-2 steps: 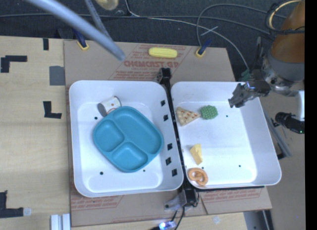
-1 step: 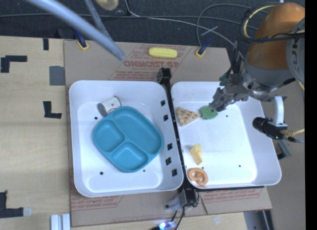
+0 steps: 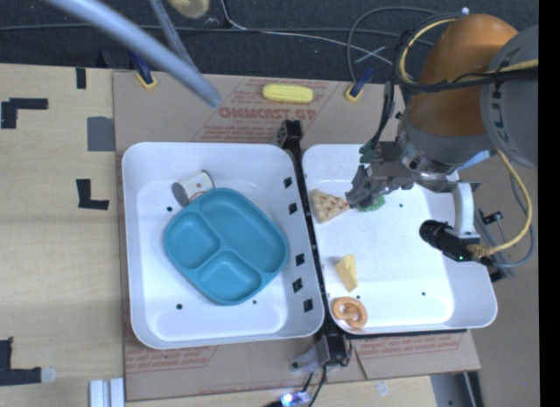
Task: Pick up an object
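Camera view | gripper (image 3: pixel 367 193) low in right white bin (image 3: pixel 455 309), touching small green object (image 3: pixel 374 204) | grip state unclear | tan waffle-patterned wedge (image 3: pixel 326 206) just left.

A robotics lab bench. Two shallow white bins (image 3: pixel 140 248) sit on cardboard (image 3: pixel 254 116) clamped at the upper edge, over a pale bench top (image 3: pixel 52 248) marked with black tape. Loose cables (image 3: pixel 376 42) trail at upper right, where the grey-and-orange arm (image 3: pixel 459 81) reaches in. The bins hold toy food and a blue divided plate (image 3: pixel 225 245).
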